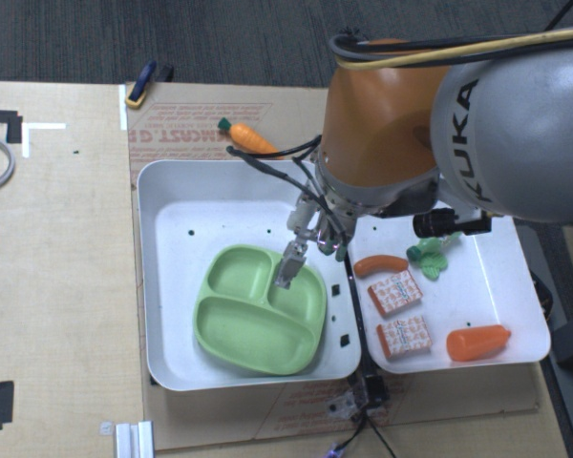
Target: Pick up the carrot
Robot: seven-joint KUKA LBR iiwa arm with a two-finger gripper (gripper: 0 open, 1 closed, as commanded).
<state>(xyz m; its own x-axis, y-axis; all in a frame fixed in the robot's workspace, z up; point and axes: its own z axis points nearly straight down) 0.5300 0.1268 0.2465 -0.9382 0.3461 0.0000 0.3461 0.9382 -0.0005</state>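
The grey arm with its orange band reaches in over the two shallow white bins, and its two-finger gripper [291, 270] hangs above the left white bin [172, 256], over the upper right compartment of a light green divided plastic plate [258, 308] that lies in that bin's middle. Whether the jaws are spread or closed cannot be told from this angle, and nothing shows between them. The small orange toy carrot with a green top [246, 136] lies outside the bins, on the brown cardboard sheet [186, 127] just beyond the left bin's far rim, well apart from the gripper. In the right white bin [516, 284] rest a larger orange carrot-shaped piece [477, 342] near the near right corner, two small red-and-white patterned boxes [398, 315] by the left wall, an orange-red sausage-shaped piece [379, 265] above them, and a green leafy toy [428, 256] beside it. A blue and yellow marker [141, 84] lies at the cardboard's far left corner.
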